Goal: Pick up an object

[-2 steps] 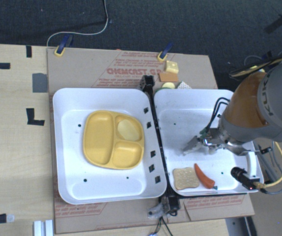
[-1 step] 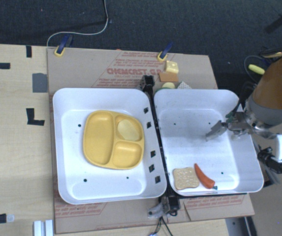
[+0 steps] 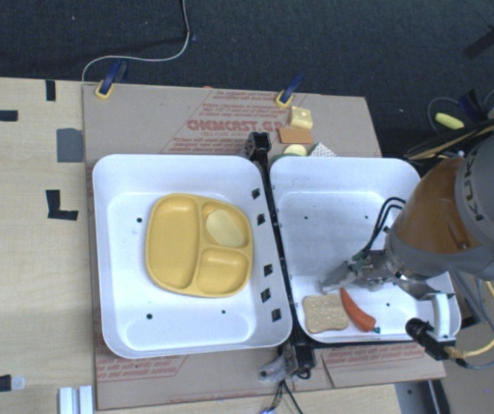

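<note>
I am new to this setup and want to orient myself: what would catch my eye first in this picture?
First, the yellow divided plate lying in the left bin. Next, the grey and orange robot arm reaching into the right bin, its gripper low near the front. Just in front of it lie a slice of bread and a red sausage.

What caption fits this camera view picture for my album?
Grey robot arm's tool hovers over toast-shaped slice and orange-red sausage in right white bin; yellow divided plate sits left.
</note>
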